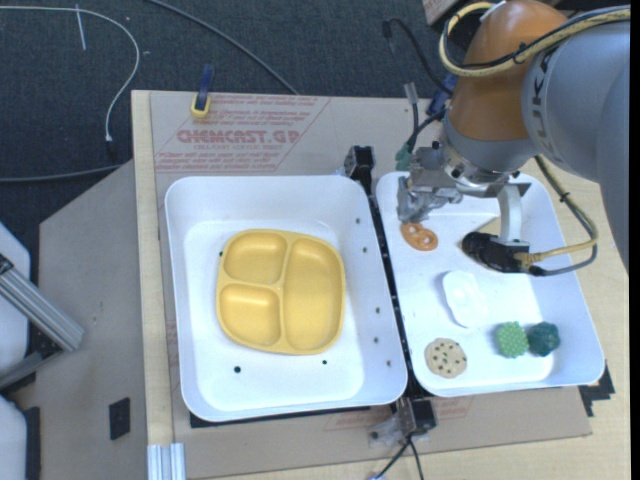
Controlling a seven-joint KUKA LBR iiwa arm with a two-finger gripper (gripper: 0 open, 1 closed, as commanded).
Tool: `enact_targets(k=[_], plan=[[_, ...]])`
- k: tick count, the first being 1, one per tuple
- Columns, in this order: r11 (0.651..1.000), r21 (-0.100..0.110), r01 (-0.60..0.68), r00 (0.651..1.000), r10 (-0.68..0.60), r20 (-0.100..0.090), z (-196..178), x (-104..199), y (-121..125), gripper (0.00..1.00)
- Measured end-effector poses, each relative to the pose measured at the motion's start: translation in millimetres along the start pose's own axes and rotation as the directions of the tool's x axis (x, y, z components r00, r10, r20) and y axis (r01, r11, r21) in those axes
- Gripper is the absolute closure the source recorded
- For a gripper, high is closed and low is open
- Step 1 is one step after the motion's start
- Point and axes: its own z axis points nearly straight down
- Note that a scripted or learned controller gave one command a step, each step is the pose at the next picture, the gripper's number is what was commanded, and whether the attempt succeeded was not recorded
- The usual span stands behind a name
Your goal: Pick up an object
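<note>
- Camera view puts my gripper [415,208] low over the right white bin [565,288]; whether it is spread or closed, I cannot tell.
- Just beside it lies a small orange-brown pretzel-shaped ring [420,236], flat on the bin floor.
- Farther off sit a white rounded lump [465,296], a tan chip cookie [445,357] and a green knobbly ball [511,339].
- I judge nothing is lifted yet; the grasp and the raise remain.

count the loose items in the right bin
5: orange pretzel far left, white piece mid-bin, cookie at the front, light green piece and dark green piece side by side front right. The arm may hide others.
</note>
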Motion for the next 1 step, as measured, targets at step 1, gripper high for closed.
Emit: enact_targets(k=[1], plan=[[1.0, -0.001, -0.002, 1.0, 0.002, 0.001, -12.1, 51.8, 17.6, 1.0]])
